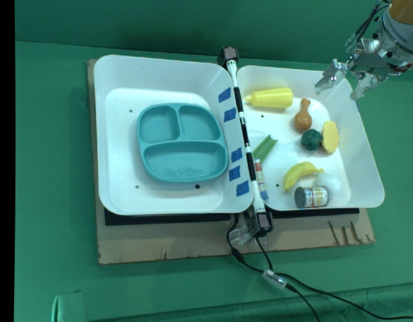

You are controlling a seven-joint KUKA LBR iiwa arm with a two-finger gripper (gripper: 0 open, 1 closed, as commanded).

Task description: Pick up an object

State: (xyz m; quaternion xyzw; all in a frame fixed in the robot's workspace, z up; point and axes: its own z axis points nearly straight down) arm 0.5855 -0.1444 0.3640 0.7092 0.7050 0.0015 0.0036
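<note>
Claw (345,80) above right bin's (367,173) far corner, near drumstick (302,116).

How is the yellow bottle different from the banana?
The bottle is straight with a narrow cap end; the banana is curved. The bottle lies at the bin's far end, the banana nearer the front beside a can. Both are yellow, lying in the right bin.

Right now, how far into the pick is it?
Early. Done: nothing lifted; the yellow bottle, drumstick, banana and can all lie in the right bin. In hand: nothing; the gripper hangs open above the bin's far right corner, nothing between its jaws. Left: descend on one item, close and lift.
</note>
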